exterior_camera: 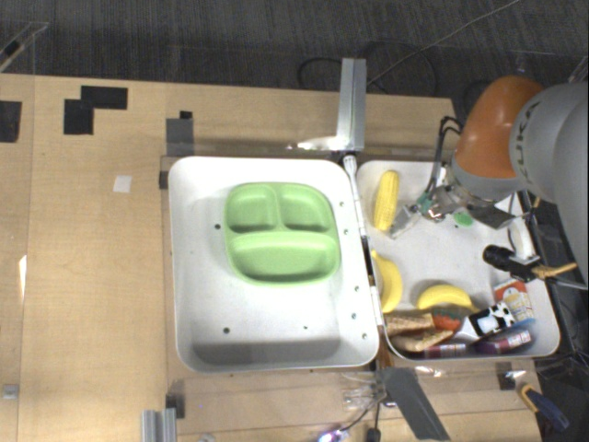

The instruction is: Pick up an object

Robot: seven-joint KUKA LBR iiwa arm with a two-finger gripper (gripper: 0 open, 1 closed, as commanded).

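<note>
- My gripper [416, 213] hangs low over the back half of the right bin [451, 256], near its left wall.
- From this slanted view the tip is small and blurred, so I cannot tell whether it is open or closed.
- I see nothing clamped in it. It may be touching the bin floor, but I cannot be sure.
- The corn [386, 201] is the nearest thing to pick. It lies just left of my gripper, lengthwise along the bin's left wall, close to it but not visibly touching.
- My arm [552, 145] reaches in from the right, with the orange band [488, 127] above the bin's back right corner.
- A banana [390, 284] lies further forward against the same left wall, well apart from my gripper.
- A yellow fruit [444, 296] sits near the front of the bin, to the right of the banana.
- Along the front wall lies a heap: brown bread [411, 321] at the left, a red thing [449, 319] beside it, then a black-and-white toy [492, 319] and a purple marker [502, 343].
- A small bottle [513, 296] stands near the right wall, just behind the toy.
- The left bin [198, 274] holds a green plate [281, 231] with three compartments, lying flat near the middle.
</note>
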